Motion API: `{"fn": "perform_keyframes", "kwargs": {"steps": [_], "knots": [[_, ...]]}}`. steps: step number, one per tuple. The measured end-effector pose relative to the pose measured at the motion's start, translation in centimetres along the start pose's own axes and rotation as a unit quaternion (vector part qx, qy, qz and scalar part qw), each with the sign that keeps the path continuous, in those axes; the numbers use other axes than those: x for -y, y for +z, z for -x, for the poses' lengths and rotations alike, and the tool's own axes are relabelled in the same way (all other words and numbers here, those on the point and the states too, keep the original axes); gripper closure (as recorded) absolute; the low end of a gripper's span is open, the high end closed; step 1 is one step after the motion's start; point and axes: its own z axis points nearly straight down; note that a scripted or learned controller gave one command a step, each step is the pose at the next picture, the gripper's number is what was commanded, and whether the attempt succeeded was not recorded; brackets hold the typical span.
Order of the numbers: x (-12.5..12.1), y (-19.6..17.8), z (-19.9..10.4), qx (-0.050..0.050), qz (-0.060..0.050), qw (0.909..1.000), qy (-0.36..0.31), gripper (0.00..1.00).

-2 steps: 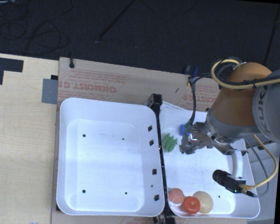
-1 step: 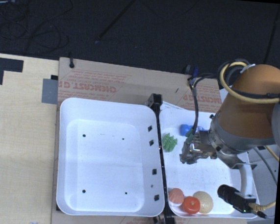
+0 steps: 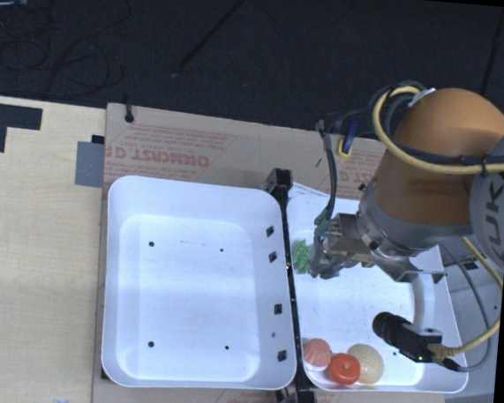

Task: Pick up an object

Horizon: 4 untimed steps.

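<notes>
**Now the gripper is low beside a green object in the right bin**

Largest is the grey arm with its orange band, which reaches in from the right over the right bin. The left bin lies just beside it, and they touch along a black divider. The gripper hangs low near the far left corner of the right bin. Whether its jaws are spread or pressed together, I cannot tell. A small green object lies just left of the gripper, close against it, by the bin wall. At the near edge three small things lie together: a pink object, a red round object, a cream round object.
</notes>
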Motion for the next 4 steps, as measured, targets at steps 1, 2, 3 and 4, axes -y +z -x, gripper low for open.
{"fn": "perform_keyframes", "kwargs": {"steps": [1, 2, 3, 4], "knots": [[1.8, -4.1, -0.1, 0.000, 0.001, 1.0000, 0.001, 1.00], [1.8, -1.2, -1.0, 0.001, -0.002, 1.0000, 0.000, 1.00], [2.1, 9.8, 1.2, 0.001, -0.007, 1.0000, 0.004, 1.00], [1.9, 9.2, 1.1, 0.000, -0.002, 1.0000, 0.003, 0.00]]}}
